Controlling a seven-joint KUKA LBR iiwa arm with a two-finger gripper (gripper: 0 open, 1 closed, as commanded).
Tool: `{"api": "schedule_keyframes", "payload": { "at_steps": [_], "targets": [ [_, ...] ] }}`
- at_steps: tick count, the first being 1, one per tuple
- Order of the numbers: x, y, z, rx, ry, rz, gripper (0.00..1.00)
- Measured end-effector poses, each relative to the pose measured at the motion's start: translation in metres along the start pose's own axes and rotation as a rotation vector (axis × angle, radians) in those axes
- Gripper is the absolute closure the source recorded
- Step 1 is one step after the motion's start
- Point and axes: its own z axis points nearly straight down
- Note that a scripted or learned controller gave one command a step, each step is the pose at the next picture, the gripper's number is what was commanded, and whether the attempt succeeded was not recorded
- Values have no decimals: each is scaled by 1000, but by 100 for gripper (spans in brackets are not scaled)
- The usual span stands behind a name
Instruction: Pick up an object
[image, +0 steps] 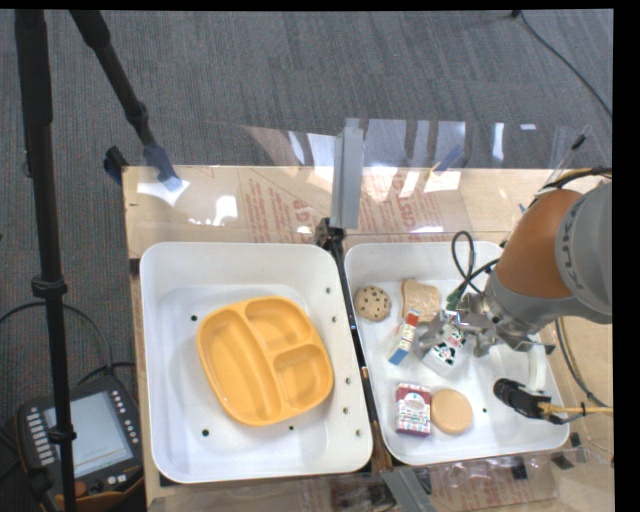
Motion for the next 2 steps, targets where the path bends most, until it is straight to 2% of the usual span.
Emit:
{"api": "schedule_keyframes", "payload": {
  "at_steps": [1, 2],
  "targets": [
    [-2, 0, -8, 3, 1, 6, 100],
    [35, 38, -118, 3, -5, -35, 100]
  ]
}}
